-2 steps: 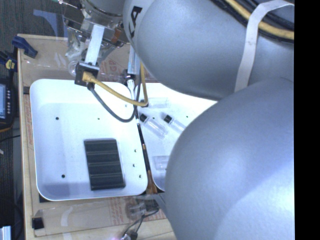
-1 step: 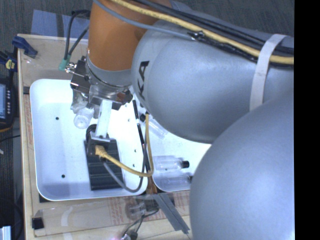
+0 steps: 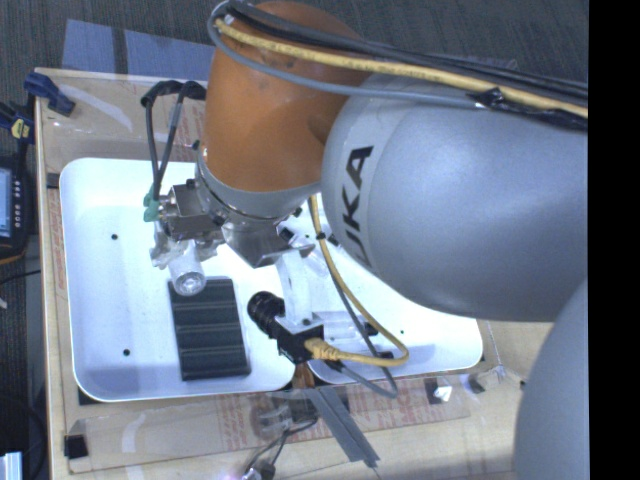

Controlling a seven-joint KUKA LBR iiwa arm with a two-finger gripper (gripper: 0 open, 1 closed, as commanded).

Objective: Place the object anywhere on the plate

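The object, which I take to be the dark ribbed block [image 3: 210,330], lies flat on the floor of the left bin [image 3: 100,268], close to its near wall and well clear of its left wall.

The gripper [image 3: 188,268] hangs directly over the far end of that block, with a small pale cylinder on its housing sitting just at the block's upper edge. From this slanted view I cannot tell whether the gripper is spread wide or closed, nor whether it touches the block or only hovers above it. Nothing is seen lifted between its parts, so I would not call the block held.

Above the gripper come the metal wrist fittings, a green-tipped black cable [image 3: 152,158] looping up the left side, and the orange band [image 3: 265,98] of the arm. The grey arm [image 3: 450,198] then spreads over the middle and right of the bench, with a yellow cable [image 3: 350,353] curling beneath it. That bulk covers so much that I cannot place the plate.

As a judgement, the task is at its start: the block is resting on the bin floor, and the grasp, the lift, the carry and the setting down on the plate are all yet to be done.
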